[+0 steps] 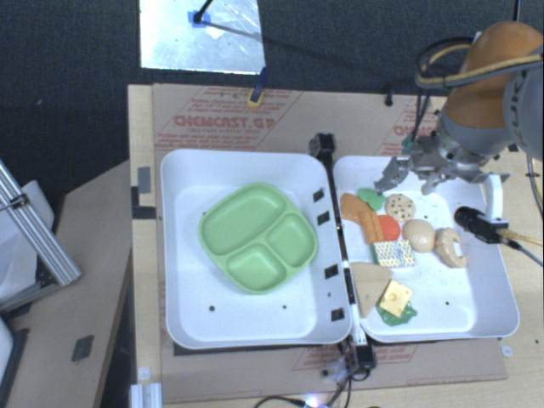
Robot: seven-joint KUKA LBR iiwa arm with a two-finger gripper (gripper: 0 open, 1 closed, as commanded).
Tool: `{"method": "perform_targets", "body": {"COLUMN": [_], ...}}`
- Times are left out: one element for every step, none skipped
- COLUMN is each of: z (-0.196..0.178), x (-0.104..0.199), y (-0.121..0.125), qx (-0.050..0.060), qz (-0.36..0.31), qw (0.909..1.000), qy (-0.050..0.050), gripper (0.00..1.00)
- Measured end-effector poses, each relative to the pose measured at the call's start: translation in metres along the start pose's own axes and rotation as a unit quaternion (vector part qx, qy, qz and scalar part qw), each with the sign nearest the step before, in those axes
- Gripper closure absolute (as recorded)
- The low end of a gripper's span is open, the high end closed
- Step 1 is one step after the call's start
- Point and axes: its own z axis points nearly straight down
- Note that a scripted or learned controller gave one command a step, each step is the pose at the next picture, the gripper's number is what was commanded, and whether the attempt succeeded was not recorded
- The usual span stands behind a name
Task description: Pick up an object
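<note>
The toy foods lie clustered in the upper left part of the right shallow white bin (489,313). A round tan speckled cookie (399,206) sits near the top, with a small green leafy piece (370,198) just to its left. Below them an orange carrot-shaped piece (360,217) slants downward, touching a red round piece (388,227). To the right are a pale beige egg-shaped piece (418,234) and a cream mushroom-like piece (450,247). A small checkered block (393,254) lies beneath the red piece, and lower still a tan wedge (368,284) sits beside a yellow cheese-like square on a green leaf (395,301).

The grey gripper (414,175) hangs over the top of this bin, just above the cookie and not touching any piece; nothing shows between its fingers, but whether they are apart or together cannot be told. The arm's orange band (501,53) rises at the upper right.

In the left white bin (183,313) rests a light green three-compartment plastic plate (257,237). Both bins stand on brown printed cardboard (221,117) on the desk (93,253).
</note>
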Motion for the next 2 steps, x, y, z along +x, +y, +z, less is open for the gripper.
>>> {"method": "perform_targets", "body": {"z": [-0.007,0.038], "x": [0.000,0.004], "y": [0.003,-0.004], "qx": [-0.006,-0.004], "qz": [-0.001,0.000], "qw": [1.0000,1.0000], "qy": [-0.001,0.000], "gripper": [0.00,0.00]}}
